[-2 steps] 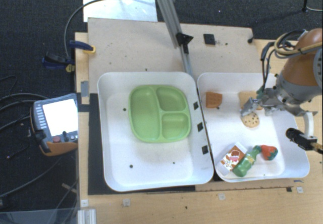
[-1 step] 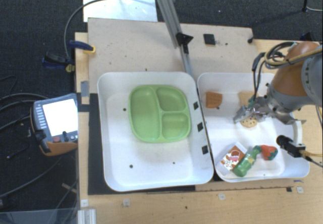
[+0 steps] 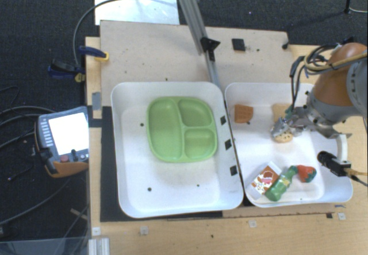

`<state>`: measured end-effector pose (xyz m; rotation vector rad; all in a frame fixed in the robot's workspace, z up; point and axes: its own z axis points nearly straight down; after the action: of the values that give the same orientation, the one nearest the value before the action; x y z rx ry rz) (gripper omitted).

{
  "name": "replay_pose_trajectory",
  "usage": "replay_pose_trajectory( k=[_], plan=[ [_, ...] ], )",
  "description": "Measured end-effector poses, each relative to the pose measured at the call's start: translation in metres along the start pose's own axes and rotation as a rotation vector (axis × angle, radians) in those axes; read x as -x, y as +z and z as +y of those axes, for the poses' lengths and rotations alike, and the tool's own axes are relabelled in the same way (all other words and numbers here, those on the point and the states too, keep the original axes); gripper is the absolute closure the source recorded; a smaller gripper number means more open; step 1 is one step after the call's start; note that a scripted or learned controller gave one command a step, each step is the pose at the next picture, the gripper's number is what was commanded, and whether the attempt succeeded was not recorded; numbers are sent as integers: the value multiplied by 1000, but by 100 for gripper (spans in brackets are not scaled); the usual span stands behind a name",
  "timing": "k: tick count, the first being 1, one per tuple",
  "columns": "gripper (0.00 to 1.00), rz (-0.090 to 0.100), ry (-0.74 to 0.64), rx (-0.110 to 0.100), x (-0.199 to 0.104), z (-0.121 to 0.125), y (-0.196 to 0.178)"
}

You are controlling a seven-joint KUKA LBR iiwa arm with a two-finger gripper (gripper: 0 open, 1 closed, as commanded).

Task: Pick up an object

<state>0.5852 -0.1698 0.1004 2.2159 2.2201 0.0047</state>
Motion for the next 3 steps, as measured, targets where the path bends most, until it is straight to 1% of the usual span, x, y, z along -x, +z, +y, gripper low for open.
replay_pose_trajectory(
  k=[1, 2, 3],
  plan=[
    [100, -1, -3, 2, 2, 0, -65],
    [100, -1, -4, 3, 2, 2, -119],
    [100, 0, -3, -4, 3, 3, -105]
  ],
)
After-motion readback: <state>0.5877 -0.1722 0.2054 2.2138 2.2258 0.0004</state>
